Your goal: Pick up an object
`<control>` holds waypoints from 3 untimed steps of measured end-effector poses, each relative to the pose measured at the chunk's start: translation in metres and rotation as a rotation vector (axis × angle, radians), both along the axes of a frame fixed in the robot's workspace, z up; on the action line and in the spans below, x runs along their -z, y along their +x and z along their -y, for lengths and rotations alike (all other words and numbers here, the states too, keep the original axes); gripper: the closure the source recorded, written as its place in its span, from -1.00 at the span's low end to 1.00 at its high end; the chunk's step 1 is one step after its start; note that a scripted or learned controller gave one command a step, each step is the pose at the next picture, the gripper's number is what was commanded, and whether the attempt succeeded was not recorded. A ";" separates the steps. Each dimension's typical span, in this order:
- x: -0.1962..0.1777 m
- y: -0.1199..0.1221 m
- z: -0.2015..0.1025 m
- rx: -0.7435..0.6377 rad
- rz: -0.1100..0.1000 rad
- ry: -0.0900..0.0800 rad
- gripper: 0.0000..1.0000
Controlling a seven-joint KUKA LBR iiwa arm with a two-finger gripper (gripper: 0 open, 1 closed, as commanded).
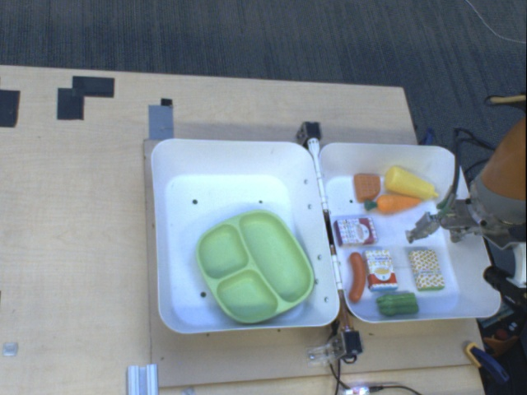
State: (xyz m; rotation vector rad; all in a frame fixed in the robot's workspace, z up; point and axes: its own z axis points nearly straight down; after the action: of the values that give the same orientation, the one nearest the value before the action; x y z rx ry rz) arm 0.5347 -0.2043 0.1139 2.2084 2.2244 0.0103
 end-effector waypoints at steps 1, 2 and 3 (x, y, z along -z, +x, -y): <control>0.027 -0.046 -0.044 0.007 -0.001 -0.002 -1.00; 0.016 -0.043 -0.044 0.006 0.005 -0.004 1.00; -0.048 0.040 -0.111 0.002 -0.005 0.001 1.00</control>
State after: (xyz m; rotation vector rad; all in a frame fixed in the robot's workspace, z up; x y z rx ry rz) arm 0.5749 -0.0931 0.1618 2.2135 2.2261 0.0060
